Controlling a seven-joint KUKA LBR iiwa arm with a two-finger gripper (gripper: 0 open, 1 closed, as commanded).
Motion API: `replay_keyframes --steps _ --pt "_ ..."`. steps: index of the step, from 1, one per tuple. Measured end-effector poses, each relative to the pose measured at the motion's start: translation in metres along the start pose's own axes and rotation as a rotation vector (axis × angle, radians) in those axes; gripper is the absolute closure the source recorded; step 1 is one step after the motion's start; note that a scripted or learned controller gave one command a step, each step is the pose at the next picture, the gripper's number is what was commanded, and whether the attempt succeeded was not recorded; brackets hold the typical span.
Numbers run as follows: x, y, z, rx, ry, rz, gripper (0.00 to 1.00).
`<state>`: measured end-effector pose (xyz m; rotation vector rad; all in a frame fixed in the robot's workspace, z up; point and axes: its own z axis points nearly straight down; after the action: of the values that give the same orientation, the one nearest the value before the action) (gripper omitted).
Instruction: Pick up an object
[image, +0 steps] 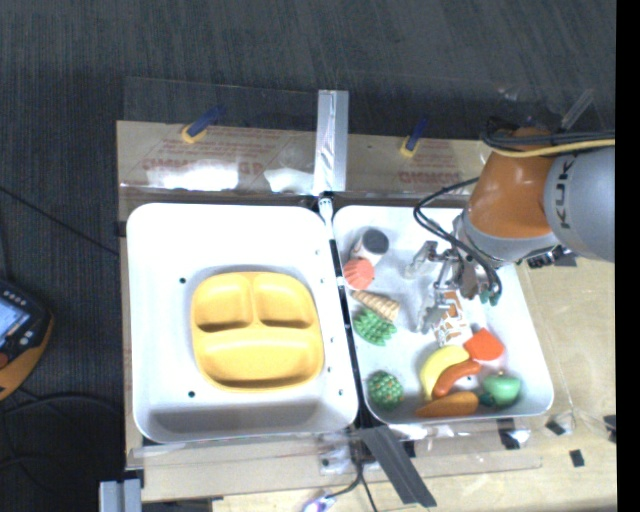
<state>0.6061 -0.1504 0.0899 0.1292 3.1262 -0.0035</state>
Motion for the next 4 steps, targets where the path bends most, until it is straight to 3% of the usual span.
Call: replay_keyframes --steps 1,2,3,4 --pt "0.052 -0.018 -0.001 0.001 -0.001 0.015 0.00" --pt "0.048 0.026 -0.002 0.001 -0.004 0.125 0.00" --pt "0.115 -0.020 -0.003 0.002 -0.006 -0.010 0.00" --pt "0.118 0.025 -0.003 0.002 -0.006 -0.020 0.00"
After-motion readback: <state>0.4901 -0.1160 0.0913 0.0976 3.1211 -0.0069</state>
